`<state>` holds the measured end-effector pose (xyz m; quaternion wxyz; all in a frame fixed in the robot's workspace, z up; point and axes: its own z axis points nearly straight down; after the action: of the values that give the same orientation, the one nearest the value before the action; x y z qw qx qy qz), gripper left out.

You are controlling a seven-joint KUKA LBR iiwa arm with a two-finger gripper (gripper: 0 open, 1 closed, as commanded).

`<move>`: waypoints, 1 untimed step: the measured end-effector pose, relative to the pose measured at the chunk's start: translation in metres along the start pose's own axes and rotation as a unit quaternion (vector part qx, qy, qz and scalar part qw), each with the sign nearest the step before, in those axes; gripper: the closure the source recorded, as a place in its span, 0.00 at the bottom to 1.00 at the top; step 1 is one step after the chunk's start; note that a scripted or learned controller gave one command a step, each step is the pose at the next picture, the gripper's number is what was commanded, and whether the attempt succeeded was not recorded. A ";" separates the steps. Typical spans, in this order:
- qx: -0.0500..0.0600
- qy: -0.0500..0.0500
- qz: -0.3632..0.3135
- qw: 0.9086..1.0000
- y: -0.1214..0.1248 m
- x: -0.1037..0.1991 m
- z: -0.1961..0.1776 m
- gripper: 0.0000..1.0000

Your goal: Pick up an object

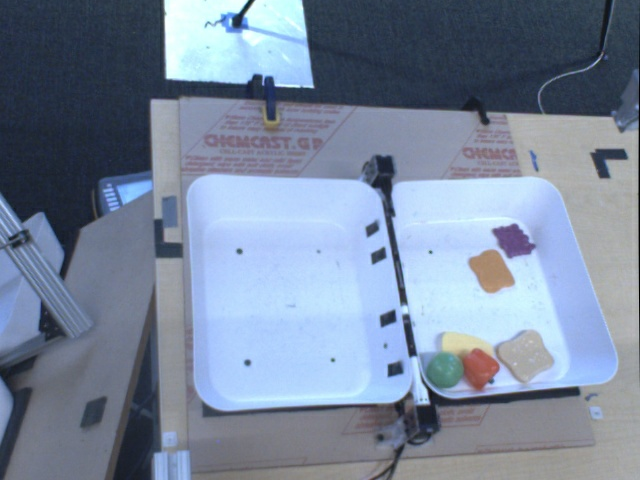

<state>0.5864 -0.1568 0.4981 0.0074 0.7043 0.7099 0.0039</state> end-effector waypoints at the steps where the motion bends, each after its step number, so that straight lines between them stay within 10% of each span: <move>1: 0.006 0.002 0.003 1.000 0.016 -0.023 0.083 1.00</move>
<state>0.6042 -0.1797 0.4152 0.0016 0.7068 0.7075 0.0007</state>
